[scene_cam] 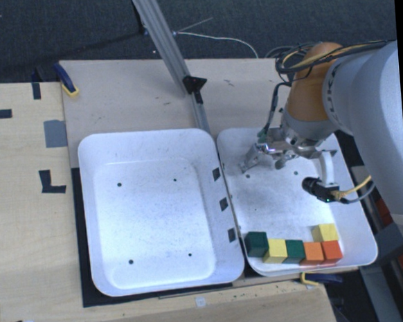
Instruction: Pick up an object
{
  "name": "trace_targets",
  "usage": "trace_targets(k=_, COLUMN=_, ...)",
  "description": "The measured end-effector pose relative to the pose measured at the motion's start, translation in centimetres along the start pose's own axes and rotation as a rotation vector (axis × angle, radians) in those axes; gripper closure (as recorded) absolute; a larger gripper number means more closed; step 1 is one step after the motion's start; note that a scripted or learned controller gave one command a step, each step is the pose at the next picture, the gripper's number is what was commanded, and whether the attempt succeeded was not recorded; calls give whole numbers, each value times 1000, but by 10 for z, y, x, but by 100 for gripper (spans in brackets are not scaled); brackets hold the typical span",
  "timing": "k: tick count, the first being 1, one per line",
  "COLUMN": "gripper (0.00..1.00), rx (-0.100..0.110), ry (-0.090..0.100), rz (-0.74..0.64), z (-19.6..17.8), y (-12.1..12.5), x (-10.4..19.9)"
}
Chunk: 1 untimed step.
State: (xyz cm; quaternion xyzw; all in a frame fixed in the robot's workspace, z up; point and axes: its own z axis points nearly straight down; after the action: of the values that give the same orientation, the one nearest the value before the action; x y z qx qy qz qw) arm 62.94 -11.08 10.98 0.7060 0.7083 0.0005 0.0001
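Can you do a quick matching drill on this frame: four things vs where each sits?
Things:
1. green block
2. red-orange block
3. gripper
4. blue-and-yellow clamp

Places:
A. bench's far left corner
B. left end of the block row
C. over the right bin's far part
D. right end of the block row

Pairs: 1-B, 2-D, 3-C, 4-A

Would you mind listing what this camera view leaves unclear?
- Gripper: too small and blurred to tell whether its fingers are open or shut.
- Right bin: far right corner hidden under the arm.
- Blocks: side by side; whether one is stacked is unclear.
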Motion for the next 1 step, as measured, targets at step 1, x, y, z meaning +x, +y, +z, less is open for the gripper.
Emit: trace_targets(k=1, gripper=0, rx=5, ry=-2, rz=3, z=19, y=-12, x=-13)
